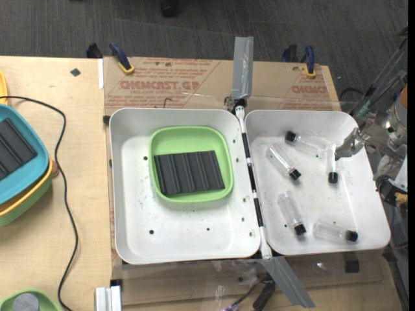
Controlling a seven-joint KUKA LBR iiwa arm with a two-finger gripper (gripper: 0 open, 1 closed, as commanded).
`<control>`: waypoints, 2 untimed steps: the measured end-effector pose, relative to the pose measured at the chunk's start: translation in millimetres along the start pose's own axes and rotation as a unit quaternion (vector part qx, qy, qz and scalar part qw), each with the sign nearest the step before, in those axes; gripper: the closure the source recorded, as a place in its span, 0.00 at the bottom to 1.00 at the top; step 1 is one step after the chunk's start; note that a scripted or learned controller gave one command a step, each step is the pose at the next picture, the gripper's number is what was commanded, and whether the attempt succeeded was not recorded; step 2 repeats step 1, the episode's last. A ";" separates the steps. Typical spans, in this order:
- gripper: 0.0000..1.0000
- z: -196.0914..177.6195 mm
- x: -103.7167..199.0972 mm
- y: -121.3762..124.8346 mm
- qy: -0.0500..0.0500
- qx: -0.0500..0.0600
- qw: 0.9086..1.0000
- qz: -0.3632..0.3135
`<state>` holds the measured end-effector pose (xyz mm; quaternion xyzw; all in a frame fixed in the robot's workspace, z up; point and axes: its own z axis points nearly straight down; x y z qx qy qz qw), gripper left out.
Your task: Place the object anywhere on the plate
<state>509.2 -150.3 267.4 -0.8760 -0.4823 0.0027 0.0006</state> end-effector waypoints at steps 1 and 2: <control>0.00 -8.9 -40.3 7.8 0.000 0.000 0.992 0.128; 0.00 -8.9 -40.3 7.8 0.000 0.000 0.992 0.128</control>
